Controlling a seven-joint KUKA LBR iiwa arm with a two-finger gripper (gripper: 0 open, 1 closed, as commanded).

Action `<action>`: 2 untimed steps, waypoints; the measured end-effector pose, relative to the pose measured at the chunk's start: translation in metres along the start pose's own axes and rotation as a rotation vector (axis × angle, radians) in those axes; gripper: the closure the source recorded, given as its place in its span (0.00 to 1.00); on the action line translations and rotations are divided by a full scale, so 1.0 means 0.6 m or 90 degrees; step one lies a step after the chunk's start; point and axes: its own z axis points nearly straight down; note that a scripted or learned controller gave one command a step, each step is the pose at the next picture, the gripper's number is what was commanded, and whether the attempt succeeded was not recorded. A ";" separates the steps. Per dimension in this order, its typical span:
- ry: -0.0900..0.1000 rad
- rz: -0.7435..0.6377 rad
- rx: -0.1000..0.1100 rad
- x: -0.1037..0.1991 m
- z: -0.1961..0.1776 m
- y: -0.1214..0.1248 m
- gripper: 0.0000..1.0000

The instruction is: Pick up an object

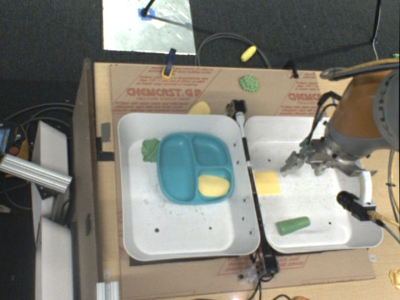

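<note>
Nearest the camera in the right bin (pixel 350 233) lies a small green cylinder (pixel 293 225), on its side toward the bin's front edge; it looks light and stiff, likely smooth enough to roll, so a grasp across its short width at the middle seems safest. Just behind it, against the bin's left wall, sits a flat yellow square (pixel 267 183), thin and probably hard to get under. The gripper (pixel 307 161) hangs over the bin's middle, right of the square, fingers spread and holding nothing. The bin floor is smooth white plastic with free room around both things. Left of this bin, a blue divided tray (pixel 181 174) carries a yellow lump (pixel 214 185).
</note>
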 end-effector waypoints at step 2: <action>0.002 -0.002 0.001 -0.063 0.081 -0.045 0.00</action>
